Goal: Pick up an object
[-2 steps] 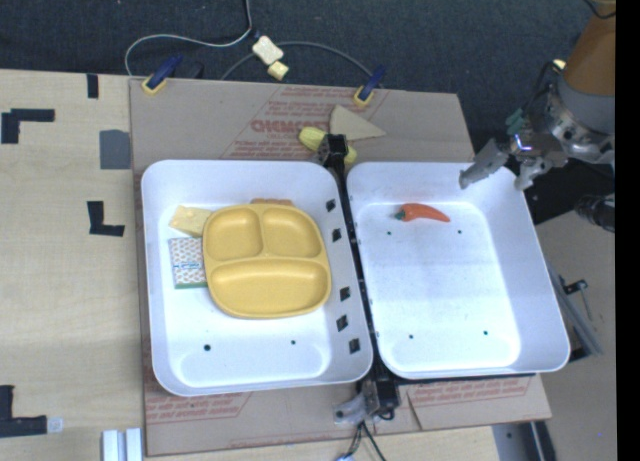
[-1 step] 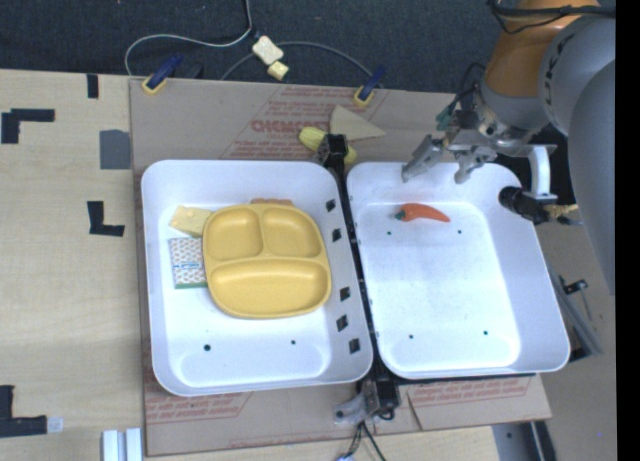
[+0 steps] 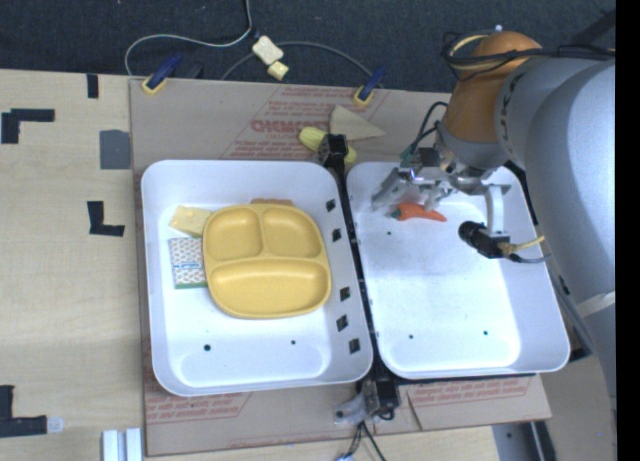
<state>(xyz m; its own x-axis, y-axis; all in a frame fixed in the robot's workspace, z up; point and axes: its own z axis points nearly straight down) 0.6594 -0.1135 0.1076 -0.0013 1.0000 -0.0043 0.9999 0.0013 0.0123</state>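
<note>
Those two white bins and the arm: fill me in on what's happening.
The KUKA arm reaches in from the right over the right bin, its hand low beside a small orange object near the bin's far end. Nothing is visibly held. The left bin holds a yellow divided tray with two small packets beside it.

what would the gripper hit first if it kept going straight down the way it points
Most likely the orange object lying on the floor of the right bin: the gripper hangs just above it, pointing down. Depth is hard to judge, so it might meet the bin floor beside it instead.
</note>
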